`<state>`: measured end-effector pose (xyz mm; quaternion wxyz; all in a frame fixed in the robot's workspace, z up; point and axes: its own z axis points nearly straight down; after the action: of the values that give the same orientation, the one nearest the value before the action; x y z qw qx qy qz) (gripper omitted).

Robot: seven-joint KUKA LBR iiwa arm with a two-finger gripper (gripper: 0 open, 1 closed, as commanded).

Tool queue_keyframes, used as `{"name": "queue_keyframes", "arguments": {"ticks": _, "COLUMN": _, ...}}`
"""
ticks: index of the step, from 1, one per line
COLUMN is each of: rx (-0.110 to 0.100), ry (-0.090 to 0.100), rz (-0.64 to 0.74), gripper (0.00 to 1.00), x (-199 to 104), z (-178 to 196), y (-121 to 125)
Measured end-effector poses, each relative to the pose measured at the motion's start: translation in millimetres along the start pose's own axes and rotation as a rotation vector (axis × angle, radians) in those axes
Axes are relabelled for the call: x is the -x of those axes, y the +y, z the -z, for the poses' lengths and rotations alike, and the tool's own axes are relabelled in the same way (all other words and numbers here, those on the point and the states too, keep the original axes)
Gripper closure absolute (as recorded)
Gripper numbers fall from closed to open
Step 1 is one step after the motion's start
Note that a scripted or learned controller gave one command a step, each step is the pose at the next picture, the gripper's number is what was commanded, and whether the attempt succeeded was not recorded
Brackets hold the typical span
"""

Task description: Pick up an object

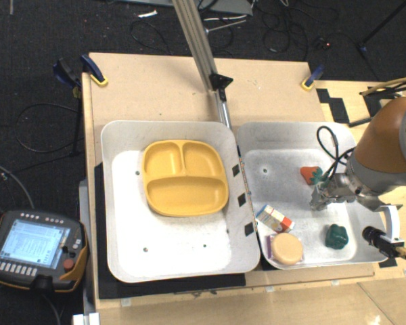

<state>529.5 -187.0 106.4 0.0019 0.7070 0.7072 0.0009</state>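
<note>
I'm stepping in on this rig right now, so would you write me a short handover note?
Gripper: low in the right bin, near its middle; nothing visible between its fingers.
Right bin: orange-and-green toy just up-left of the gripper, dark green object below it, small carton, round tan piece.
Left bin: yellow divided tray.
Done: nothing lifted.
Left: grasp and raise one object.

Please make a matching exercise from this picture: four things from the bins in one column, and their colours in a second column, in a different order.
Things:
1. divided plate
2. round disc
3. small lump
4. carrot-like toy

Colours:
A. dark green
B. orange-red
C. yellow
D. pale tan

Pairs: 1-C, 2-D, 3-A, 4-B
</note>
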Motion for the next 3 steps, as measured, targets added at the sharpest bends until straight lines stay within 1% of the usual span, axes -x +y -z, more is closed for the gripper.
{"name": "queue_keyframes", "arguments": {"ticks": 1, "rx": 0.001, "ry": 0.000, "rz": 0.002, "gripper": 1.00, "x": -3, "z": 62, "y": -2}}
{"name": "queue_keyframes", "arguments": {"ticks": 2, "rx": 0.001, "ry": -0.001, "rz": 0.002, "gripper": 1.00, "x": 7, "z": 112, "y": 3}}
{"name": "queue_keyframes", "arguments": {"ticks": 3, "rx": 0.001, "ry": -0.001, "rz": 0.003, "gripper": 1.00, "x": 7, "z": 144, "y": 4}}
